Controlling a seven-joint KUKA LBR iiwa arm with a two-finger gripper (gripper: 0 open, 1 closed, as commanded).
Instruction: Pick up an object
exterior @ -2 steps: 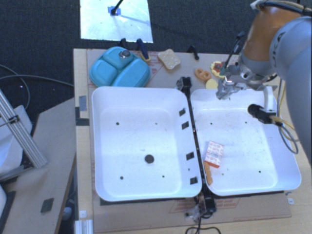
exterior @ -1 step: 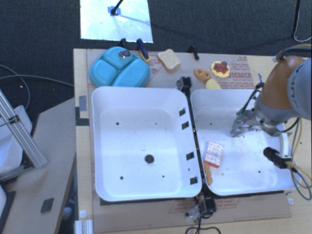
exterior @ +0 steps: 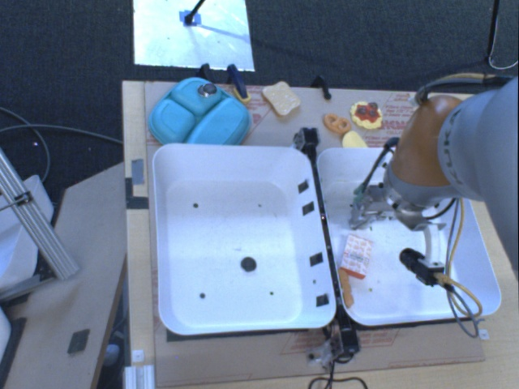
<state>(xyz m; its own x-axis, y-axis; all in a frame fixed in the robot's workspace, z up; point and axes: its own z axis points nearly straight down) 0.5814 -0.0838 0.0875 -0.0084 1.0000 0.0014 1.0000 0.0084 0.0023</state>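
Observation:
My gripper (exterior: 362, 211) hangs low over the left half of the right bin (exterior: 389, 302), pointing down at its floor. Just below it in the view lies a small white packet with red print (exterior: 357, 255), flat on the bin floor and apart from the gripper. A thin orange stick (exterior: 346, 286) lies beside the bin's left wall, below the packet. A small dark round object (exterior: 248, 263) rests on the floor of the left bin (exterior: 219, 217).
Behind the bins lie a blue sectioned tray (exterior: 199, 113), a toast slice (exterior: 281, 98), a pretzel (exterior: 336, 123), a small pizza (exterior: 366, 114) and a yellow piece (exterior: 353, 140). A black cable (exterior: 454, 286) trails from the wrist across the right bin.

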